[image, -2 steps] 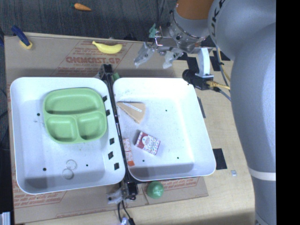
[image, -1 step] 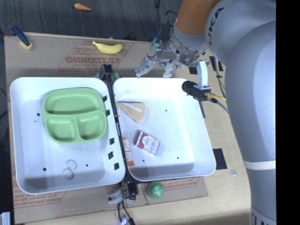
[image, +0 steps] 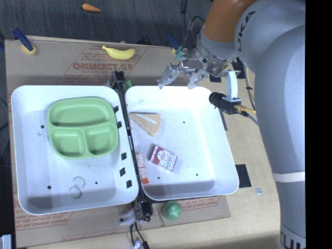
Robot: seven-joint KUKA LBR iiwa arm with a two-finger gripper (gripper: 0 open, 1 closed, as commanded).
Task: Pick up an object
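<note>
- We see the gripper (image: 179, 80) above the far rim of the right bin (image: 220, 149), its pale fingers spread wide with nothing between them.
- Nearest below it in that bin lies a tan wedge (image: 147, 121); nearer us lies a small red-and-white packet (image: 164, 158).
- The left bin (image: 23, 154) holds a green divided tray (image: 83, 126).
- A yellow banana (image: 119, 51) lies on the cardboard beyond the bins; a green ball (image: 171, 209) sits at the near edge.

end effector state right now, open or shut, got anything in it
End effector: open, holding nothing, above the far rim of the right bin.
</note>
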